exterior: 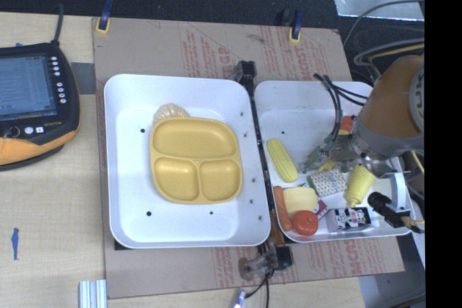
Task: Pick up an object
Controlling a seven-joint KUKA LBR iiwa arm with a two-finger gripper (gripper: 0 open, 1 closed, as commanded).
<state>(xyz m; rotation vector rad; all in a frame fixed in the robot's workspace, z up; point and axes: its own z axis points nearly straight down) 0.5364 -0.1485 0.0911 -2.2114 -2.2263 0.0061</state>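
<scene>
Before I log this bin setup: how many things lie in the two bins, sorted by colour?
Yellow: 4, the divided plate, corn cob, block, bottle
Red: 1, the round piece
Beige: 1, the thing behind the plate
Patterned: 2, the speckled card, black-and-white piece
Total: 8

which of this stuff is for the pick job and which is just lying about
For the job:
- hand, down in the right bin
- corn cob
- yellow bottle
- red round piece
- pale yellow block

Lying about:
- yellow divided plate in the left bin
- control pendant
- clamps
</scene>
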